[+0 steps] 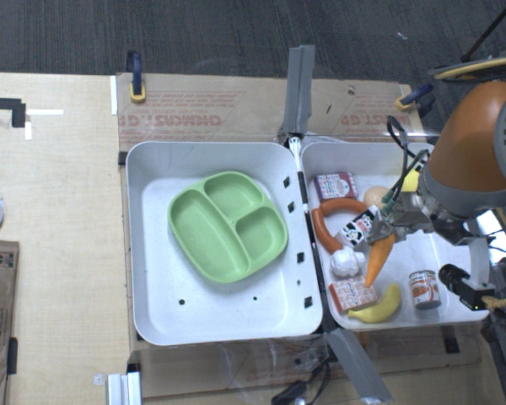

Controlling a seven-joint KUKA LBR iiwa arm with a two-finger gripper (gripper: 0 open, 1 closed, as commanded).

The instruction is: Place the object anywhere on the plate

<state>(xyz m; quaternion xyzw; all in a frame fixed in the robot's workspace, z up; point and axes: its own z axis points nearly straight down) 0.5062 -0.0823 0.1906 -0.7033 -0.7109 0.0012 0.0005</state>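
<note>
Green and bare, the three-section plate [228,225] sits in the left bin [152,251], while your arm [472,142] hangs over the right bin [422,298] among the toy food. The gripper [386,224] is low over the carrot [379,258], right at its thick upper end; whether it is apart, together or clamped on anything you cannot tell from this slant. The carrot looks like the likely object, though that is a judgement: its long axis runs from about 1 o'clock down to 7 o'clock, tip pointing toward the banana [378,308]. Crowding it are a black-and-white carton [357,226] at 10 o'clock and a white ball [346,262] at 8 o'clock. From the gripper, the plate lies at 9 o'clock, across the divider between the bins, so your coming move is a lift and a carry straight that way
</note>
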